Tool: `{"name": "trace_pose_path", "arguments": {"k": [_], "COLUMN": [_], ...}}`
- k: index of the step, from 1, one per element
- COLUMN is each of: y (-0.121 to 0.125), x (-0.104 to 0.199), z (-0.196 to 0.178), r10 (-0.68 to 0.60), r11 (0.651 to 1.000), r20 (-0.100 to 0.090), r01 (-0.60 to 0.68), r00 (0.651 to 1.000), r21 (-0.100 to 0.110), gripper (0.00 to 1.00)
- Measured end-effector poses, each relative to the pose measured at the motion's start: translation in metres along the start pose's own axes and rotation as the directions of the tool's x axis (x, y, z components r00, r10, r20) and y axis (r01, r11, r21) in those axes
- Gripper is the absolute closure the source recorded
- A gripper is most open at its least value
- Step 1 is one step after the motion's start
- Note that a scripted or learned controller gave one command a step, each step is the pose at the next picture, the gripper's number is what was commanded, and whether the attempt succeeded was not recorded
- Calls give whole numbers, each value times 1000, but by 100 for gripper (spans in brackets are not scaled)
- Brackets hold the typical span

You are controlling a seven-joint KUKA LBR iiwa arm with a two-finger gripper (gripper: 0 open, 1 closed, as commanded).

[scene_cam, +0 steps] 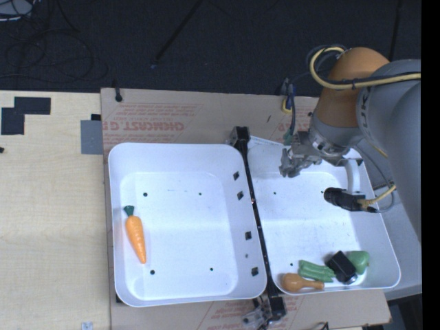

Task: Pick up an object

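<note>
A single fixed camera looks down at a slant from above the bench (48, 212), far enough back to take in both white bins whole, with the divider (251, 212) between them running almost up the middle of the picture. Left of that divider lies the left bin (175, 158) and, beyond it, bare wood; right of it lies the right bin (385, 253), with the arm (385, 108) coming in over that bin's far right corner. Beyond the divider's far end the view reaches dark floor (172, 33) strung with cables
</note>
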State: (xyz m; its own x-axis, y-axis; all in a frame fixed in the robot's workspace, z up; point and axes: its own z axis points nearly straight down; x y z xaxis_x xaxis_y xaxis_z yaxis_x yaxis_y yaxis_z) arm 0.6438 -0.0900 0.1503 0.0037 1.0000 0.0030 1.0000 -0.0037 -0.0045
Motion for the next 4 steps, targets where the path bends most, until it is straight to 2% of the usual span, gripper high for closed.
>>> {"name": "trace_pose_path", "arguments": {"k": [1,2,3,4], "y": [1,-17,-7,0], "x": [40,92,128,124], "z": [-124,-226,-75,-205], "r10": [-9,-10,-7,-6], "r11": [1000,1000,1000,1000], "r20": [3,2,3,3], "r01": [9,10,7,6], "r00": [1000,1000,1000,1000], "r21": [-15,-12,11,-15], "gripper": [100,100,100,100]}}
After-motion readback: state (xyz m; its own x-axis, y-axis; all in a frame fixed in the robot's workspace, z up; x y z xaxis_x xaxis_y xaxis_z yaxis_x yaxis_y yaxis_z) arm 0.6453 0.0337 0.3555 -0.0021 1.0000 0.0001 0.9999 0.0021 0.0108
